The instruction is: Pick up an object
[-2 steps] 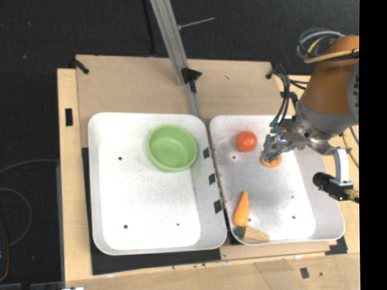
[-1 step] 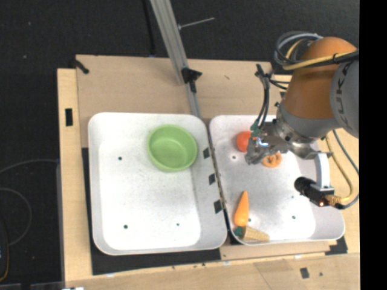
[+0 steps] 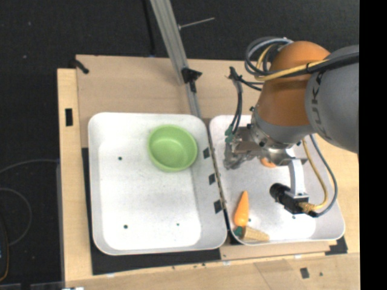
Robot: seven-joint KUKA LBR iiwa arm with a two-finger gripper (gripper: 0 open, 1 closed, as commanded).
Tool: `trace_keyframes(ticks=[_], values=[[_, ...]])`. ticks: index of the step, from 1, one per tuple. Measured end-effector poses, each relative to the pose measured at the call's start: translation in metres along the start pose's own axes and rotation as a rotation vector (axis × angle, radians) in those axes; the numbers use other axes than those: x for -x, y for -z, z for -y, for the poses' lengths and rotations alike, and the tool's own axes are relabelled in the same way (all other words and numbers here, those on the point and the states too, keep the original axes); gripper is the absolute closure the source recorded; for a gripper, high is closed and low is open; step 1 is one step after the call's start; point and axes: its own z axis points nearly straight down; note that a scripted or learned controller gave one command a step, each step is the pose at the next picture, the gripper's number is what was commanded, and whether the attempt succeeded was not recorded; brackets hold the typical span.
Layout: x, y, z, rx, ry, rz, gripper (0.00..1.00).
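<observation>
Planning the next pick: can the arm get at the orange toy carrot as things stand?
Probably yes: the orange toy carrot lies uncovered in the right white bin, close below the end effector, though near the bin's left wall.

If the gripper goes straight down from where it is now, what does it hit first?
Most likely the bare white floor of the right bin near its left wall. The gripper hangs clear of the carrot, though depth is hard to judge.
</observation>
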Motion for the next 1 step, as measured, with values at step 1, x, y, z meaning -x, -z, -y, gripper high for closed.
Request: trace_keyframes(ticks=[1], values=[[-0.0501,-0.0113,-0.0037,-0.003,-0.006,0.001,1.00]])
